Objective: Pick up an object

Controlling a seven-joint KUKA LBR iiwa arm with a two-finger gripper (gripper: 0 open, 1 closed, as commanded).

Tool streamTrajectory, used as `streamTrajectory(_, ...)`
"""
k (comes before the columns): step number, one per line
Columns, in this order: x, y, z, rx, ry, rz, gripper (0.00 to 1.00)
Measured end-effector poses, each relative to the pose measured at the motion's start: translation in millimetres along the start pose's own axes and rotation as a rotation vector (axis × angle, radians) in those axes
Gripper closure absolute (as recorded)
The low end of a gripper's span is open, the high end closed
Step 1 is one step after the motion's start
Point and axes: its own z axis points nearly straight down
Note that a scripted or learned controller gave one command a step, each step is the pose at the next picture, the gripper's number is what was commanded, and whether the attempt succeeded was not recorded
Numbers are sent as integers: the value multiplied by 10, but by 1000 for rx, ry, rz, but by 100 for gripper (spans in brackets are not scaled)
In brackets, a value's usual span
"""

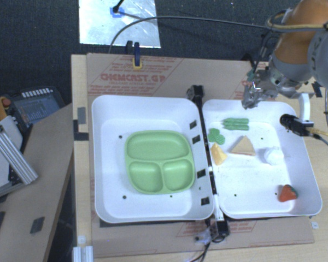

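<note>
The pincer (pixel 252 100) hangs over the far rim of the right bin (pixel 311 192); it is too small and blurred here to tell how it is set, and nothing shows in its hold. Taking the right bin as the landmark, the nearest candidate lies just inside its far edge: a green bean pod (pixel 236 124), likely light, stiff plastic, best pinched across its narrow width. Toward the bin's middle sit a green leafy piece (pixel 216 137), a tan wedge (pixel 243 146) whose sloped faces may slip, and a yellow piece (pixel 218 154) against the inner wall. A white lump (pixel 273 155) lies mid-bin, a strawberry (pixel 287 193) at the near corner. Beside this bin, the left bin (pixel 106 201) carries a green divided plate (pixel 157 161).
</note>
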Motion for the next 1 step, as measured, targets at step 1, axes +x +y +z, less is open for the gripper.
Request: streamTrajectory(1,483,4,-105,3,2,-4,100)
